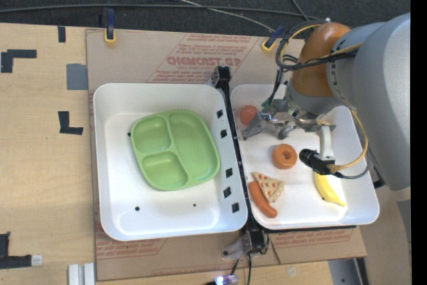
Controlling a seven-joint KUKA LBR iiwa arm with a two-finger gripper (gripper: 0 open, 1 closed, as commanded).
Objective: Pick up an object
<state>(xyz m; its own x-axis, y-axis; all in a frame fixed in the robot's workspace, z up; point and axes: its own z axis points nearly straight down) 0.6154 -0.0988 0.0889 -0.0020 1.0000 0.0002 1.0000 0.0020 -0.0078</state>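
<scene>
The right bin (360,210) holds several toy foods. An orange donut (285,156) lies in the middle, a pizza slice (269,186) and a red sausage (262,201) near the front left, a yellow banana (329,189) at the front right, and a reddish round piece (248,114) against the bin's left wall. My gripper (265,133) hangs over the back left of this bin, between the reddish piece and the donut. It is open, with nothing between its fingers.
A green divided plate (175,149) lies in the left bin (113,210). A black divider (227,143) runs between the bins. A black-and-yellow cable loops over the right bin's right side. The bulky grey arm covers the right edge.
</scene>
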